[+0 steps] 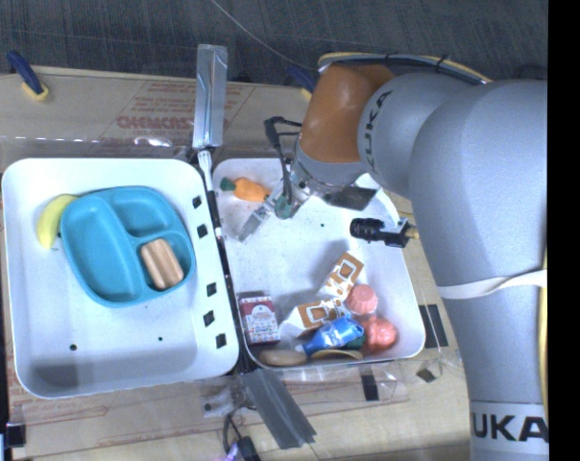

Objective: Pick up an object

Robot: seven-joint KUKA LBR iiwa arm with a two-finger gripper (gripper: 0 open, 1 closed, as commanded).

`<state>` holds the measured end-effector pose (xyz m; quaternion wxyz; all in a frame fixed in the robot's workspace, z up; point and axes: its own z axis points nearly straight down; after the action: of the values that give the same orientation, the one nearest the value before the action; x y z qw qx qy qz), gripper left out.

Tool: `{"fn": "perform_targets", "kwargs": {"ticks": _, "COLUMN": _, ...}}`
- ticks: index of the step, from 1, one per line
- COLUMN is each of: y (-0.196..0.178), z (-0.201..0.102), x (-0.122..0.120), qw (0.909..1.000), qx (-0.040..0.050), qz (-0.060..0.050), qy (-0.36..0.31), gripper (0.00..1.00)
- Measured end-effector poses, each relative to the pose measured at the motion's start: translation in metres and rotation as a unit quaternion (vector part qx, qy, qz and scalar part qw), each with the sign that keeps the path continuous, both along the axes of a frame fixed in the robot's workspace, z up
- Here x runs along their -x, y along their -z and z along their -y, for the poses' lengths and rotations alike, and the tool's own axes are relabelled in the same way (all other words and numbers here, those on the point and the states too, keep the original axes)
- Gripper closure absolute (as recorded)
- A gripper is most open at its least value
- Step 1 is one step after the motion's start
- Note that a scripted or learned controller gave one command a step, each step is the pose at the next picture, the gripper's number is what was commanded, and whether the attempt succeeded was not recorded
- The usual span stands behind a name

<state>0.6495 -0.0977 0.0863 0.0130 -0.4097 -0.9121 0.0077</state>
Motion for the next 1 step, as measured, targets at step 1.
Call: {"fn": "perform_targets", "kwargs": {"ticks": 1, "y": -0.1097, "z": -0.0655, "x": 0.004, "qw": 0.9945, "qx": -0.0026, "qz": 0.018, "qy": -0.104, "gripper": 0.0}}
